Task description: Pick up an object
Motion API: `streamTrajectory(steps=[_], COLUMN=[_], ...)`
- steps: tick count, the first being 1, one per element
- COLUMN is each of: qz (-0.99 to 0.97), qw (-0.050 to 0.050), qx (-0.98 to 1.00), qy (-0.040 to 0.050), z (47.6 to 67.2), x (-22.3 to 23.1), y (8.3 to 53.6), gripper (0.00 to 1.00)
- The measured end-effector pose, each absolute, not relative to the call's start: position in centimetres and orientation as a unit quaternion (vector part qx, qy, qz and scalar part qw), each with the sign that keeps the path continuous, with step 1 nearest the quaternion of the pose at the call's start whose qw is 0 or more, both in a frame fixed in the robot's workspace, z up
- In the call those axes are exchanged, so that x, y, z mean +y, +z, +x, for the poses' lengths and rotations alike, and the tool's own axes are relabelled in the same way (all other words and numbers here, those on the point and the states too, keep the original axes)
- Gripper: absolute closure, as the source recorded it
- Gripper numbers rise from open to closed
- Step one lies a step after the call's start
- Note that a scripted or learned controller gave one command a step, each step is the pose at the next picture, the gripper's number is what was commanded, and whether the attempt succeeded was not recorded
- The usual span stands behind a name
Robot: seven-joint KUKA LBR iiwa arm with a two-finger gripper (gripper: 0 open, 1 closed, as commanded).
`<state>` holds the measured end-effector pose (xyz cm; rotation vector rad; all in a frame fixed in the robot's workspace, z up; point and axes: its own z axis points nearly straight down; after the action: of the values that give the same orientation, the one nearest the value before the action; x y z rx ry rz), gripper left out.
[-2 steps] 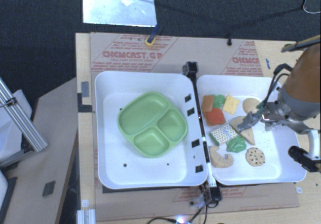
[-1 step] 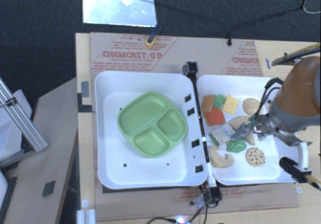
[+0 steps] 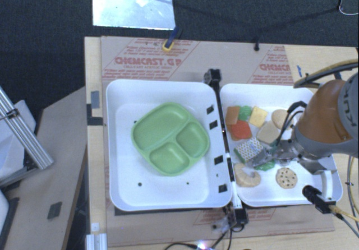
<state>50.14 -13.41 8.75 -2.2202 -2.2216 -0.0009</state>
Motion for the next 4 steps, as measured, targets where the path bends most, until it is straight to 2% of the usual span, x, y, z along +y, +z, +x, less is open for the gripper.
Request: streamTrajectory(steps=[1,2,4], qz=[-0.707,-0.707,-0.705], qw=[0.0,-0.001,-0.002], qx=[-0.707,-0.707,-0.709], qy=[-0.0004,-0.0008,-0.0007], z=[50.2,50.3,52.0], x=[-13.4,-13.5,-13.6], y=[8.4,9.5,21.3], gripper=[0.0,1.0,1.0])
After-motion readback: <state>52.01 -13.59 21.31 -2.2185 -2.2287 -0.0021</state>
